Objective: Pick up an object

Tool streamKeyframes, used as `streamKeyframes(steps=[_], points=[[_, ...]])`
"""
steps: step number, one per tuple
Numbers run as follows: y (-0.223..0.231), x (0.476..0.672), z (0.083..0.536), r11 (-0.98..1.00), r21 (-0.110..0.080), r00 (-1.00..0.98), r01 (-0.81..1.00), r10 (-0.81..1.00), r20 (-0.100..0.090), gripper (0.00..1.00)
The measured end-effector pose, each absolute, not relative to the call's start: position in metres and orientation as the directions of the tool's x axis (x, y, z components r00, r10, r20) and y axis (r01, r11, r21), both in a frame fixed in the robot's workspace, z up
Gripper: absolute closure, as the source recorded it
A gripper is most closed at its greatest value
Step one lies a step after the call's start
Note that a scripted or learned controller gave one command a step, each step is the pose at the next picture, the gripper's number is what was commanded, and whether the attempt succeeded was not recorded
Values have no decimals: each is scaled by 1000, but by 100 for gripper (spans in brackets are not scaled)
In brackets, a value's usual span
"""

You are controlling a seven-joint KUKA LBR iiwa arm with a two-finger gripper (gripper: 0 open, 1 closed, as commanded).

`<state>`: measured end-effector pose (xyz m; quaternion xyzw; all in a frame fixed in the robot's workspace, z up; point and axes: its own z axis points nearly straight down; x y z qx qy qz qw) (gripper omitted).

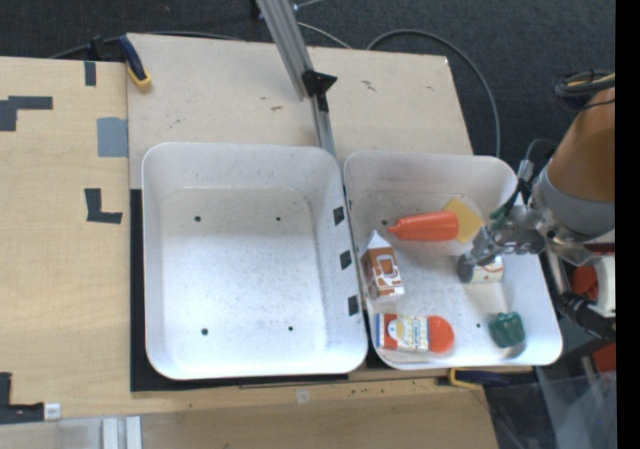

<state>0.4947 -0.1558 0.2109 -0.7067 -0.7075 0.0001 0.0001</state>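
Gripper (478, 262) low in right bin (420, 169), over small white item (488, 273); grasp state unclear. Risk: fingers nudge item, or orange bottle (425, 228) nearby, and miss.

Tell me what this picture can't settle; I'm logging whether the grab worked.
- Claw, camera view: too small and dark to show open or shut, or anything held.
- White object below the claw: partly covered by it, identity unclear.
- Labels on the orange-and-white packet: too small to read.
- Arm: cut off by the right side.
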Motion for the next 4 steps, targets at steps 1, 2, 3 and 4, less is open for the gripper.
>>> streamKeyframes(steps=[1,2,3,4], points=[[-99,496,223,7,0,-7,1000,1000,2,100],[-50,500,214,6,-3,-6,1000,1000,1,100],[1,505,226,7,-1,-7,1000,1000,2,100],[47,501,225,7,-2,-7,1000,1000,1,100]])
